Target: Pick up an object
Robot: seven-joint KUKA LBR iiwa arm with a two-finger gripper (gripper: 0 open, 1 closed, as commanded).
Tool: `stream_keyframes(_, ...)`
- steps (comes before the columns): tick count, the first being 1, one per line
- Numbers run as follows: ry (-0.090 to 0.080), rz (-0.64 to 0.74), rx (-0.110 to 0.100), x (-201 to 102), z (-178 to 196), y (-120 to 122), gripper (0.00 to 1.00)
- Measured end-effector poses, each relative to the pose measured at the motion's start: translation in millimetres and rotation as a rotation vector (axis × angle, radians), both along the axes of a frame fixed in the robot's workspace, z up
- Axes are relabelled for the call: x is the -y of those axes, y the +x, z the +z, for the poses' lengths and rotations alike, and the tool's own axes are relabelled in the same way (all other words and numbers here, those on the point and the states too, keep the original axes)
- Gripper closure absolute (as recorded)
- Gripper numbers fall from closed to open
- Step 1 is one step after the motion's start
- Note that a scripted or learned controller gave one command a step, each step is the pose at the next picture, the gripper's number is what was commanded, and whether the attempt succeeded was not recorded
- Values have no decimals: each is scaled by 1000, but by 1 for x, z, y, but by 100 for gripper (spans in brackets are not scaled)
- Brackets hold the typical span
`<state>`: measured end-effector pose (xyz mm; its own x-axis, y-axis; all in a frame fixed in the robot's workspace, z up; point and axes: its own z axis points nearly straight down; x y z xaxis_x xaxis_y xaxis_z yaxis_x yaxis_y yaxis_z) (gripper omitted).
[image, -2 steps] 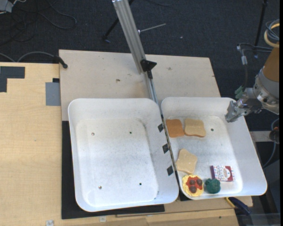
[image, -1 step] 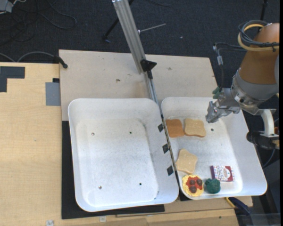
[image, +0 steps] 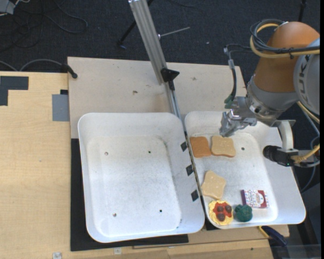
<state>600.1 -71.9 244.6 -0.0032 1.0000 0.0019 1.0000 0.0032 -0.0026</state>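
The arm (image: pixel 283 63) is reaching over the right bin (image: pixel 291 198), with the hand (image: pixel 228 127) hovering just above the pale bread slice (image: pixel 223 146); this looks like the approach step. I cannot tell whether it is open or closed. Next it needs lowering squarely onto that slice, beside the browner toast (image: pixel 200 146).

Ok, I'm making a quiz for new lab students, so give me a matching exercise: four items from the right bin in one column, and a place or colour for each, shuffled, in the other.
Things:
1. brown toast slice
2. green toy
3. red-and-white packet
4. plate with red food

Descriptions:
A. against the bins' shared divider, far part
B. near rim of the right bin, closest to the divider
C. dark green, between plate and packet
D. nearest the bin's right rim

Pairs: 1-A, 2-C, 3-D, 4-B
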Motion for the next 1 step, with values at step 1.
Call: stream_keyframes(1, 0, 0, 1, -46, -5, 16, 100)
